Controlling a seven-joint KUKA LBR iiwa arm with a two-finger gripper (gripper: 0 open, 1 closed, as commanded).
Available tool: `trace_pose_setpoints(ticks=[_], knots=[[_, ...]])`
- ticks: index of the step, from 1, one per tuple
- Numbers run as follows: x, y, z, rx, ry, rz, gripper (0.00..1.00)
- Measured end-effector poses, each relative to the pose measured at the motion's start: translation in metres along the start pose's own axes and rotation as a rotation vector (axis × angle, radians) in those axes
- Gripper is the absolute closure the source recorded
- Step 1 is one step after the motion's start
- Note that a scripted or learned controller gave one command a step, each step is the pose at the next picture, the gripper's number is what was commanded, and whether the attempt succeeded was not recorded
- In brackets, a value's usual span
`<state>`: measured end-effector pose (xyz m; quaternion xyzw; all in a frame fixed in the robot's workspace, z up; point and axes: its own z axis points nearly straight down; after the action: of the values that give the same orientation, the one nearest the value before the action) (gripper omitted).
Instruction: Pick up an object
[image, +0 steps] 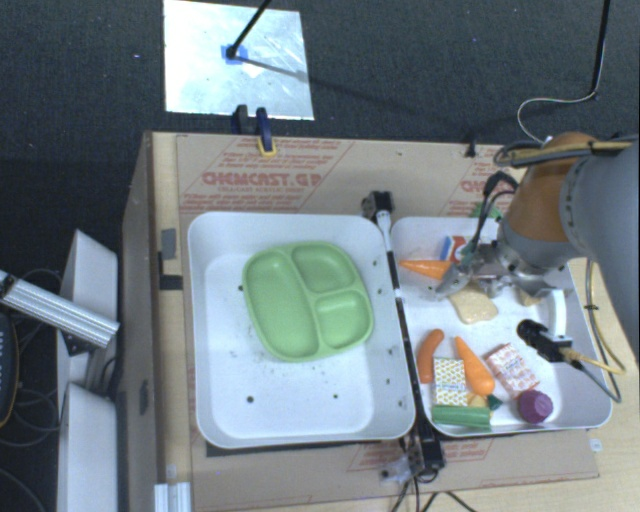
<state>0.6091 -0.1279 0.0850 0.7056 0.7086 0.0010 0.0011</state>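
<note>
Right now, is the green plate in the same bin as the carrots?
No, the green plate lies in the left bin; the carrots are in the right bin.

Arm (570, 215) reaches in from right; wrist angled down-left.

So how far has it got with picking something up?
Done: the arm has reached into the right bin, its gripper low among the toys near the orange carrot and a beige piece. In hand: nothing visibly gripped. Left: grasping and lifting an object. The green plate sits in the left bin.
</note>
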Motion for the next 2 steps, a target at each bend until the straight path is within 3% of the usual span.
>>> trace_pose_setpoints(ticks=[1, 2], knots=[[0.000, 0.001, -0.011, -0.003, -0.001, -0.003, 1.00], [0.086, -0.023, -0.101, -0.002, 0.002, -0.001, 1.00]])
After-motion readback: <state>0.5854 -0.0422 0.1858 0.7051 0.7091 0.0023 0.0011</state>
